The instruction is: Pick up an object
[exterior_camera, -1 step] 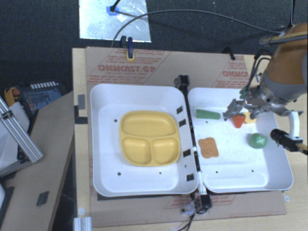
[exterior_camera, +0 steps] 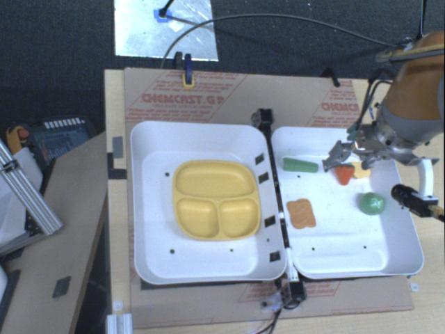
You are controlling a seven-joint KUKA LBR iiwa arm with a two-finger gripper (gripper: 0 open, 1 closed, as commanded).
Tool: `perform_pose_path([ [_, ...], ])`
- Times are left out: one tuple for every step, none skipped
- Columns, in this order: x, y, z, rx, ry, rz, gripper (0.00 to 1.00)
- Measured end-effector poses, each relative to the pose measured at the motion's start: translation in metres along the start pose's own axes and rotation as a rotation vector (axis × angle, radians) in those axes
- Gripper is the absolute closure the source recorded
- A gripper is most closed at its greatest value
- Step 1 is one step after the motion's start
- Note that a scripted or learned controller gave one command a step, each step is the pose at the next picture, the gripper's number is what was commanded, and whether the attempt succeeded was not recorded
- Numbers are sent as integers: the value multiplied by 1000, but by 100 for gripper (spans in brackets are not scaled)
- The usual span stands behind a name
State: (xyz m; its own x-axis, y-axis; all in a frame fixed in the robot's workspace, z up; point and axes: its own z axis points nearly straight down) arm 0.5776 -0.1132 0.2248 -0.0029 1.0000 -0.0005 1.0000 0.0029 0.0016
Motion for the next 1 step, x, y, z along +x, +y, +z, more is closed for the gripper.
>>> perform_pose_path([
  [-5,8,56,4,1,2,0],
])
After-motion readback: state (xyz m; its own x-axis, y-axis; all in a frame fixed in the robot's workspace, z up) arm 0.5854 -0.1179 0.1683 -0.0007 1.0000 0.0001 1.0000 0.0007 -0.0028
